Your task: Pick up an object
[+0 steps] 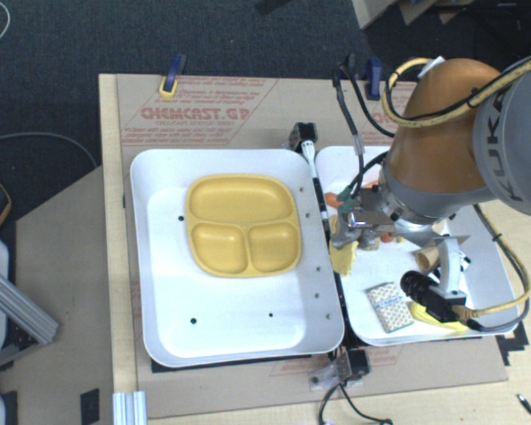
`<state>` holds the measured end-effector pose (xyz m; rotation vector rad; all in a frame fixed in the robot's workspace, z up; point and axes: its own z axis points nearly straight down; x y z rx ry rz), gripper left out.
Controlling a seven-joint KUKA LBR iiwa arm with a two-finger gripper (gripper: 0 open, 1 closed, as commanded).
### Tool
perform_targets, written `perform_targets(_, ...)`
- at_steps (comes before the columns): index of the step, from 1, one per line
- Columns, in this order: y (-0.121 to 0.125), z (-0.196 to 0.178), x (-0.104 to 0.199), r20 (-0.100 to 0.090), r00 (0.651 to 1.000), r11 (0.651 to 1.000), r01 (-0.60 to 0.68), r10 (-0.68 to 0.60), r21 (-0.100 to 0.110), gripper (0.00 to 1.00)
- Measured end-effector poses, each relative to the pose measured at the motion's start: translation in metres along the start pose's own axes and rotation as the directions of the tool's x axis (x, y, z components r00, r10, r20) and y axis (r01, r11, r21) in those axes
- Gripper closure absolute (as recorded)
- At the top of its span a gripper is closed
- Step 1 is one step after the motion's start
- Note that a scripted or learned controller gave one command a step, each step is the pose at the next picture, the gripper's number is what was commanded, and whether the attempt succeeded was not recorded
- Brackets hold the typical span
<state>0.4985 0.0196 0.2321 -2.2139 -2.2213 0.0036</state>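
Arm: the grey arm with its orange band (442, 140) reaches in from the right and hangs over the right bin, covering much of it.
Gripper: the two-finger gripper (348, 227) sits low at the left edge of the right bin, close to the wall shared with the left bin.
Gripper state: whether it is spread or pressed together cannot be made out here; nothing can be seen pinched in it.
Left bin: the shallow white bin on the left (150, 264) holds a yellow plastic tray with three compartments (243, 224), lying flat toward its far side.
Right bin: the shallow white bin on the right (485, 259) holds several small things.
Nearest object: a small pale yellow piece (343, 258) lies just on the near side of the gripper, against the bin's left wall.
Other objects: a small orange piece (334, 200) lies on the far side of the gripper; a square speckled packet (389, 306) lies toward the near edge; a tan lump (427, 257) lies to the gripper's right; a bright yellow strip (432, 319) lies near the packet, on its right.
Bench: a tan board with red lettering (203, 104) lies under both bins.
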Motion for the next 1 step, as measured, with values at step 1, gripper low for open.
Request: perform_targets(1, -0.0107, 0.0184, -0.0010, 0.001, 1.000, 1.000, -0.004, 0.004, 0.000, 1.00)
